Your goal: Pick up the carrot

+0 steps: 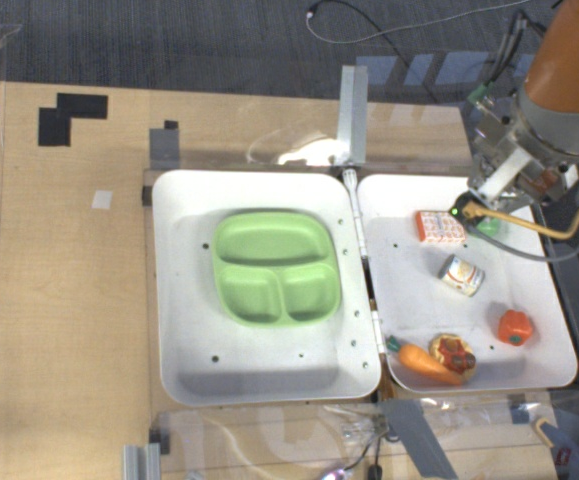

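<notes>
The left bin (184, 298) is occupied at its centre by a green divided plate (274, 268), with bare floor left all round. In the right bin (409, 288), the carrot (424, 363), orange with a green tip, is lodged along the near wall by the near-left corner and is touched by a red-and-yellow toy (456, 353). The gripper (527, 173) is seen over the far-right rim; whether it is wide or narrow cannot be told.

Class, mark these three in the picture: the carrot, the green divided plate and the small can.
carrot (424, 364), camera view, middle of its orange body.
green divided plate (274, 240), camera view, floor of its long upper compartment.
small can (462, 275), camera view, middle of its body.
</notes>
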You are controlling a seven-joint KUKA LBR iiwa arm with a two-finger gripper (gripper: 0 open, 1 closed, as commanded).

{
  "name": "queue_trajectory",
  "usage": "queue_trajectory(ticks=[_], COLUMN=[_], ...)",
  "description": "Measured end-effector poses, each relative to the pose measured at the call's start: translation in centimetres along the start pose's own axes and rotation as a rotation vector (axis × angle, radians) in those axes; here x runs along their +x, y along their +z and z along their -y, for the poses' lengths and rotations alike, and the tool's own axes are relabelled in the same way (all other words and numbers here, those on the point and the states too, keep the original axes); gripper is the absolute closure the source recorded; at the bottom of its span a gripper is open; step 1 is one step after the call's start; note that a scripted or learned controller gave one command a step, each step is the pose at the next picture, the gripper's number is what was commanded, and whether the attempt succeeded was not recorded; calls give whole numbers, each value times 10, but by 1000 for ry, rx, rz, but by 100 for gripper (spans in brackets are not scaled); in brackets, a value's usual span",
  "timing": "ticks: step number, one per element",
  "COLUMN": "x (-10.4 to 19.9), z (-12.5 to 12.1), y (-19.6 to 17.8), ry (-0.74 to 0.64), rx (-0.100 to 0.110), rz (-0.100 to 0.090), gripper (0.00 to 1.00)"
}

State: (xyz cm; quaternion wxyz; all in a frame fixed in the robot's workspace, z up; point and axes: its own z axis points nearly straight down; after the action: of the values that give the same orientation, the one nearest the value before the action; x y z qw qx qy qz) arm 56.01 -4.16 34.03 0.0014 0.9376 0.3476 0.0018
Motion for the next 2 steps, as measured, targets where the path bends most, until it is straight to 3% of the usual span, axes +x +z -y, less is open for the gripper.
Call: queue_trajectory(ticks=[2], x=[3], z=[1], y=[-21], ry=[-25], rx=[-3], rz=[-1], gripper=[100])
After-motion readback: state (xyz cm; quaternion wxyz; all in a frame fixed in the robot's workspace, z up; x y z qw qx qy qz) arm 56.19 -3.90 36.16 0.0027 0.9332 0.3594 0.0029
